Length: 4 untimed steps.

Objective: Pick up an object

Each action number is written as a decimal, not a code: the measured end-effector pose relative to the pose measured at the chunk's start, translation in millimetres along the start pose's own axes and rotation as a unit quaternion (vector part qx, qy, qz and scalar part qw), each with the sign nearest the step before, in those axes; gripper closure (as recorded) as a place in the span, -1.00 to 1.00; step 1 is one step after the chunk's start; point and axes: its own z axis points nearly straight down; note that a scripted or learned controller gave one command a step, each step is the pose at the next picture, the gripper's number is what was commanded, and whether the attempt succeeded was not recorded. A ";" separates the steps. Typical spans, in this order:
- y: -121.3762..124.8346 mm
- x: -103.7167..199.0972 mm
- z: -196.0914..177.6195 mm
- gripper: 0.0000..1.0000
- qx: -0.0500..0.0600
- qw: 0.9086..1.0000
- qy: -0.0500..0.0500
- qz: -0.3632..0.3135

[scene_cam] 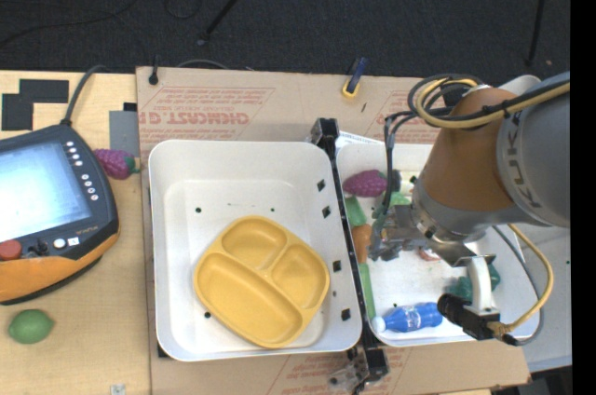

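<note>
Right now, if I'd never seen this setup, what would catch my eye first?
Probably the big yellow divided plate lying in the left bin. Next, the bulky grey and orange robot arm leaning over the right bin, which holds a blue bottle near its front edge and a purple grape bunch at the back.

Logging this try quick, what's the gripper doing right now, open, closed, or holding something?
Gripper: down in the right bin near the purple grapes; open or closed cannot be told, and nothing is visibly held.

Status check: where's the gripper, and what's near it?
Gripper low in right white bin, fingers unclear. Purple grape bunch and blue plastic bottle nearby. Nothing visibly held.
</note>
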 end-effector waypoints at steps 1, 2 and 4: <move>-19.4 15.9 -154.4 1.00 -0.005 1.000 -0.001 0.002; -19.7 64.4 -187.4 1.00 0.002 1.000 -0.001 0.001; -19.0 97.2 -273.0 1.00 0.001 1.000 -0.002 0.003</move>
